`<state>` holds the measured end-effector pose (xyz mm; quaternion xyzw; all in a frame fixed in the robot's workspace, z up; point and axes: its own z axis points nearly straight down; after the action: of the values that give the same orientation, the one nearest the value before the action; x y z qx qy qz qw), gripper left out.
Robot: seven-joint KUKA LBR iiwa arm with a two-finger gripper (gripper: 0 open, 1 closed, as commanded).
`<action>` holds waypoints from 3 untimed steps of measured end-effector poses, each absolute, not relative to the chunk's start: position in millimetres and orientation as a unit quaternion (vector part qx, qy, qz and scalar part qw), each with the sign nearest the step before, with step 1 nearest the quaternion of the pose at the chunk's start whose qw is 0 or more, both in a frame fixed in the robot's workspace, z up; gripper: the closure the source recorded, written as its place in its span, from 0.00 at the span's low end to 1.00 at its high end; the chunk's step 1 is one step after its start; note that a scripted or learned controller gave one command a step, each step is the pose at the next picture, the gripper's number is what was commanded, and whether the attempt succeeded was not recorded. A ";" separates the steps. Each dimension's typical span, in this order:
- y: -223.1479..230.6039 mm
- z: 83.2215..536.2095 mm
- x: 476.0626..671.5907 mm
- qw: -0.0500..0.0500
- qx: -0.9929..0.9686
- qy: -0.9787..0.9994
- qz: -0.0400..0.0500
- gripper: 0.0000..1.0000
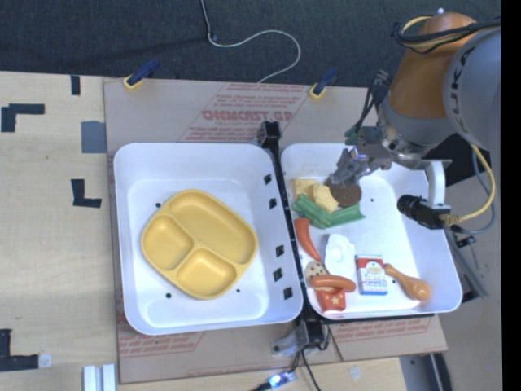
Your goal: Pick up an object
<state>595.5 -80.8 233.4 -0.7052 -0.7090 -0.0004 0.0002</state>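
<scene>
Directly beneath the end effector (348, 175) lies a brown patty (348, 194).

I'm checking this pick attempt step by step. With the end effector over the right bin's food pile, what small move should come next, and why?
Probably a short straight descent. The end effector sits just above the brown round piece at the back of the right bin, with green beans and yellow pieces crowding it. Nothing visibly sits between its tips, so lowering onto that piece seems the sensible step.
</scene>
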 end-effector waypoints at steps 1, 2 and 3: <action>-40.2 236.8 625.5 0.000 -0.705 -0.709 -0.001 1.00; -1.9 234.0 646.5 0.000 -0.706 -0.708 0.000 1.00; -3.6 233.4 642.8 0.000 -0.707 -0.708 0.001 1.00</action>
<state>642.8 -3.6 233.4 -0.7067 -0.7075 0.0011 0.0002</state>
